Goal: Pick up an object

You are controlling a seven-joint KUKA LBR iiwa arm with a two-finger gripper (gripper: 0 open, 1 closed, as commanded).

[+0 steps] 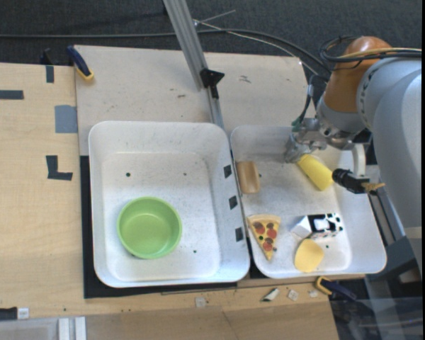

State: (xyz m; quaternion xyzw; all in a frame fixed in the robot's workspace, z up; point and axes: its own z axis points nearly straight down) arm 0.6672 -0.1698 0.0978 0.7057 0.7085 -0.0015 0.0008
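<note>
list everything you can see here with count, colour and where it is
bowl: 1, green, left bin, near front
left bin: 1, white, bench centre
right bin: 1, white, beside left bin
brown block: 1, tan, right bin, left edge
pizza slice: 1, yellow with red spots, right bin, front left
yellow cylinder: 1, yellow, right bin, just below the gripper
black-and-white item: 1, right bin, front
yellow round piece: 1, yellow, right bin, front edge
metal pole: 1, grey, behind bins
gripper: 1, grey, over right bin's back
arm: 1, grey with orange band, right
</note>
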